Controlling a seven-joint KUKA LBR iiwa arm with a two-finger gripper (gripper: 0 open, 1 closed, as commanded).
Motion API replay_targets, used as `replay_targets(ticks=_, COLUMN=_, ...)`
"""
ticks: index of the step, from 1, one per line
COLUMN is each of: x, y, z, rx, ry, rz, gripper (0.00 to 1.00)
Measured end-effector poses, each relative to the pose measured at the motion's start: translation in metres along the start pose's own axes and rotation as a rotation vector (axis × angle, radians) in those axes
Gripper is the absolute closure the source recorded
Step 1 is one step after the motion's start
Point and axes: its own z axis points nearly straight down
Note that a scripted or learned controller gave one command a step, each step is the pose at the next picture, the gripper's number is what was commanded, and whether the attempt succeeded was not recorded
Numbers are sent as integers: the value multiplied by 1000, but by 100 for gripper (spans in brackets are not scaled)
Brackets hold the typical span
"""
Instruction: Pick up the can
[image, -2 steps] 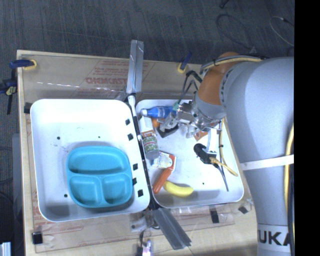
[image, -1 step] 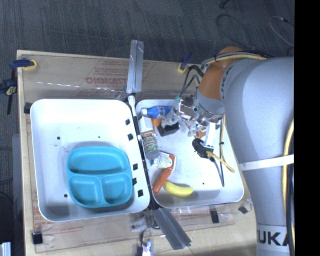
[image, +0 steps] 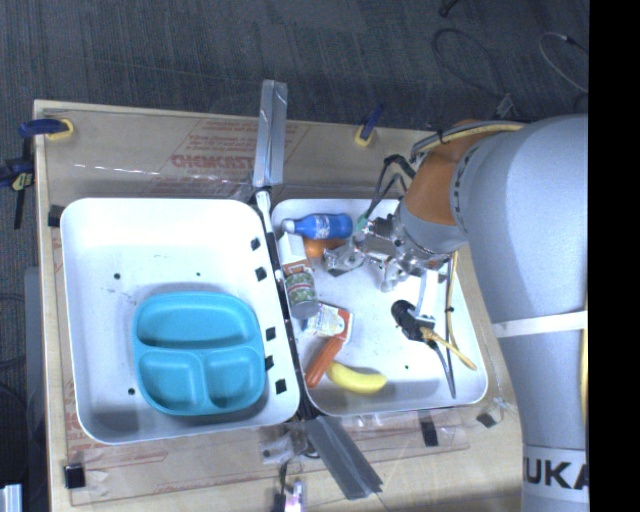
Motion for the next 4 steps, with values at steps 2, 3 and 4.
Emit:
replay_targets(ticks=2, x=12, y=43, z=-12, rx=12, ry=1, rz=-10, gripper=100)
replay_targets(ticks=3, x=12, y=41, z=-11, rx=16, ry=0, rz=-11, gripper=0)
replay_targets(ticks=4, x=-3, y=12, z=4, rx=8, ry=-3, rz=-15, gripper=0)
